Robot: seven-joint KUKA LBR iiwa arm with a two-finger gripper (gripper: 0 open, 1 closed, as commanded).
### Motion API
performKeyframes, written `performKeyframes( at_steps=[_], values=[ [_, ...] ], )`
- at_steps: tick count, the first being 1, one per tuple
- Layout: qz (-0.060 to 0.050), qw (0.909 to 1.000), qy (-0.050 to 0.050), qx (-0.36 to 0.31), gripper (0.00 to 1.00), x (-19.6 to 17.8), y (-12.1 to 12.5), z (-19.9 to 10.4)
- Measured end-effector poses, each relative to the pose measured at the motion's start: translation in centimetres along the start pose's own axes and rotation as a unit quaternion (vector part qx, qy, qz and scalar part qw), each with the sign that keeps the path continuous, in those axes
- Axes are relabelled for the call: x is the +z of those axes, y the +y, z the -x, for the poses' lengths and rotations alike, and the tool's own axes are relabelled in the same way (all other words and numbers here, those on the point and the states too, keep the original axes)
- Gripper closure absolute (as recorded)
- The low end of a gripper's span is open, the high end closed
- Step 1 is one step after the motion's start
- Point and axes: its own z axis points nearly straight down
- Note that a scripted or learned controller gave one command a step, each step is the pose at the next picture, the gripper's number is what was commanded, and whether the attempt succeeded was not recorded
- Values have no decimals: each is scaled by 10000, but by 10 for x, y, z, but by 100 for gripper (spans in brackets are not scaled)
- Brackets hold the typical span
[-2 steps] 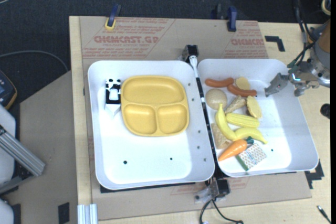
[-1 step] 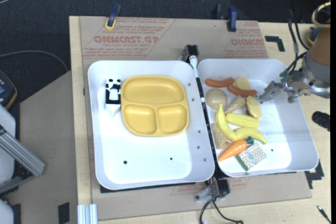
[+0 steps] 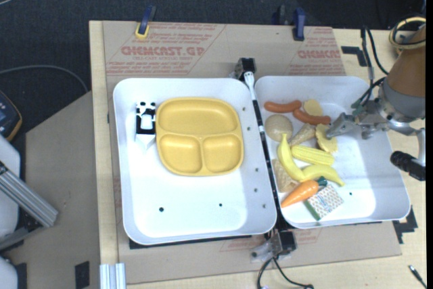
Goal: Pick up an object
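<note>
Reaching in from the right edge of the frame, the arm has its end effector low over the right bin, right at the upper part of the food pile. From where I stand I cannot tell how its fingers are set; the tip is a grey blur against the toys, and nothing is visibly held between them.

Everything to pick from lies in that right-hand bin: two sausages near the top, a pale round piece below them, a banana and a corn cob in the middle, and a carrot lying against a small patterned packet toward the bottom. The tip sits just beside the second sausage and the small yellow piece by the corn, possibly touching one of them.

The left bin carries a yellow divided tray and a small black-and-white item at its upper left.

I would judge the task barely underway: the arm is down at the pile, but every toy rests in the bin, so closing on one and lifting it are left.
</note>
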Motion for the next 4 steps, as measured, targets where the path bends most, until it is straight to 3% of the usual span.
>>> performKeyframes(
  at_steps=[1,2,4],
  values=[
    [32,10000,3,-13,0,12,4,-2],
    [33,10000,-17,-13,100,3,3,-1],
    [42,10000,-33,-9,100,-114,9,-11]
  ],
)
